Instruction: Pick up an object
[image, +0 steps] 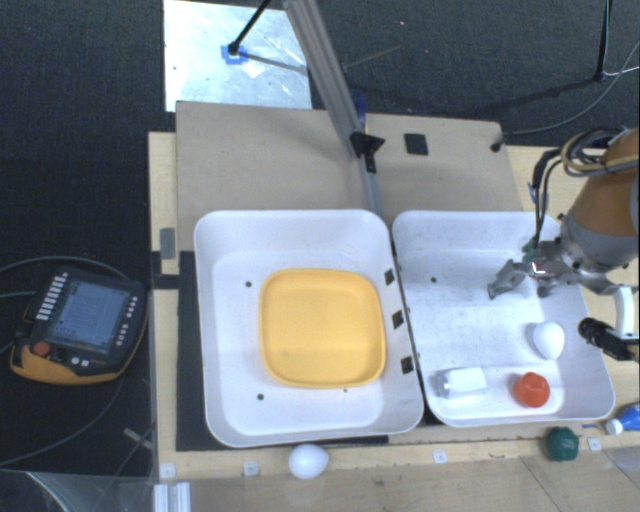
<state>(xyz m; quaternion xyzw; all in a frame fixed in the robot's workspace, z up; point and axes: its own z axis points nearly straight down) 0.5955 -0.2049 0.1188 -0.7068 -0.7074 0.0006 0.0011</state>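
My gripper (522, 280) hangs over the right bin (450, 255), near its right wall, with its two grey fingers spread and nothing between them. In that bin, a white egg-shaped object (547, 340) lies just below and right of the gripper. Closer to the front wall are a red rounded object (532, 389) and a small white block (463, 381). In the left bin (225, 300) lies a square yellow plate (323, 327).
Another white egg shape (308, 461) rests on the bench in front of the left bin. A green ball (562, 444) and a blue item (625, 422) sit off the right bin's front corner. A teach pendant (75, 330) lies far left. A slanted metal pole (335, 80) stands behind the bins.
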